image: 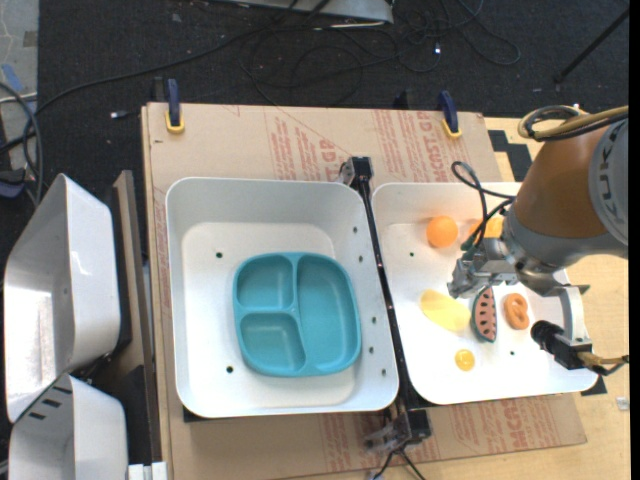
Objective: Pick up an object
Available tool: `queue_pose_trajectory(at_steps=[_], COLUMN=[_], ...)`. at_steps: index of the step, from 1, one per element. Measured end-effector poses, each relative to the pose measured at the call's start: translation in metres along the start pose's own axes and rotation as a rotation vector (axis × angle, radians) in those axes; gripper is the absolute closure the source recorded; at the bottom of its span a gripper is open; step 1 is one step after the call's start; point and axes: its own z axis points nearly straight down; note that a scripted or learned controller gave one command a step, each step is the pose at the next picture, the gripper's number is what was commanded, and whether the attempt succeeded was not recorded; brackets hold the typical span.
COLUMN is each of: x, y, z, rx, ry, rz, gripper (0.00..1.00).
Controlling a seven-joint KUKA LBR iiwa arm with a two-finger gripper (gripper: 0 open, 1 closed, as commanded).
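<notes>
The table [250,138], topped with brown cardboard, carries two white bins side by side. The left bin [190,268] holds a teal divided plate [297,314]. The right bin [420,368] holds the small candidates for picking: a pale yellow piece [444,311], a watermelon slice [485,316], an orange ball [442,231], a peach-coloured ring-like piece [515,310] and a tiny yellow-orange ball [464,359].

The arm [570,193] reaches into the right bin, its gripper [470,278] just above the yellow piece and the slice; I cannot tell how its fingers stand.

The pieces lie crowded, so a descent may land between two, nudge one aside, or close on nothing.

Red mirrored printing on the cardboard is unreadable; part of "KU" shows on the arm.
</notes>
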Motion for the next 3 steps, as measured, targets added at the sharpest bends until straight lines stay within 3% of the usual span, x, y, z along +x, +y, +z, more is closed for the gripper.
queue_pose_trajectory(at_steps=[2,3], x=[-0.005,-0.005], y=[0.006,0.007], z=[-0.098,-0.116], rx=[-0.005,-0.003], ry=[-0.001,-0.001], rz=[-0.005,-0.005], gripper=[1.0,1.0])
